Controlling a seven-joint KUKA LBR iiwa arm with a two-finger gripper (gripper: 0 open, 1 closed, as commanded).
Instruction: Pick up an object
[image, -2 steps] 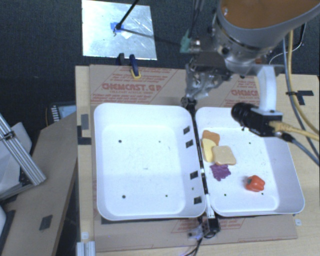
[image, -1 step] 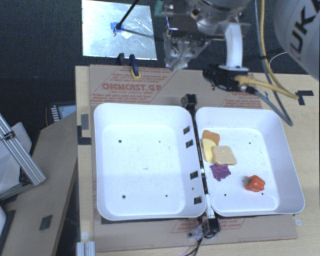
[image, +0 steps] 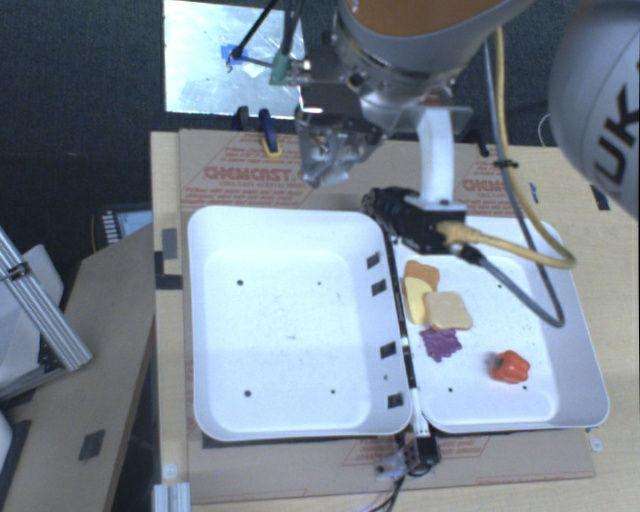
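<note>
Four toy foods: orange pepper (image: 509, 367), purple bunch (image: 441, 344), toast slice (image: 449, 311).

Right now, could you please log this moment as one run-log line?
arm: above bins' far edge | gripper: nothing seen held | right bin: red pepper, purple piece, tan slice

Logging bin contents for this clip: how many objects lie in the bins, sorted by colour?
Orange piece: 1
Yellow piece: 1
Tan bread-like slice: 1
Purple piece: 1
Red-orange pepper-like toy: 1
Total: 5, all in the right bin.
</note>
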